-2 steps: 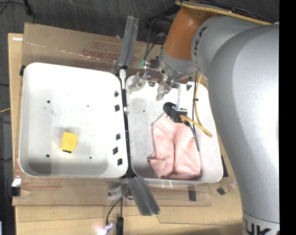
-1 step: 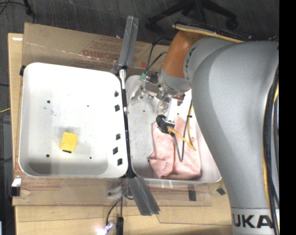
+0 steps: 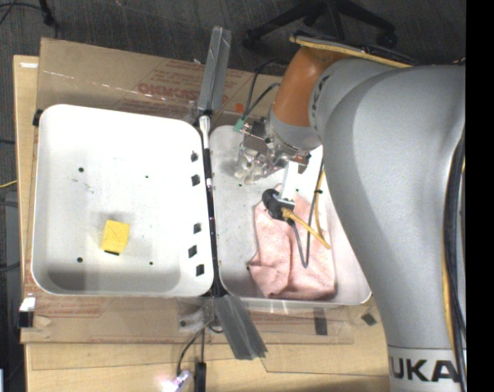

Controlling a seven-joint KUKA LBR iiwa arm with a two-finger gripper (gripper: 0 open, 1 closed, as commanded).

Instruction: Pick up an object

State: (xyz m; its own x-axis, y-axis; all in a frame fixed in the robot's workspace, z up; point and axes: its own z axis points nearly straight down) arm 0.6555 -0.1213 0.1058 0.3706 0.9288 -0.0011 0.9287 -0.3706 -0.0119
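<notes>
The pink cloth (image 3: 289,260) lies crumpled in the right bin (image 3: 227,219), just below the jaws and near the front wall. The gripper (image 3: 255,160) hangs low over the back of that same bin, but can't tell if the jaws are spread or pinched. Far off to their left, a yellow sponge (image 3: 115,236) sits in the left bin (image 3: 108,129). Nothing looks lifted yet, so the actual pick is still to do, I'd say.

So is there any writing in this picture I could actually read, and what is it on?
"UKA": white letters on the grey arm, low at the lower right, cut off at the picture's edge.
Red print on the cardboard behind the bins: too faint and blurred to read.
</notes>
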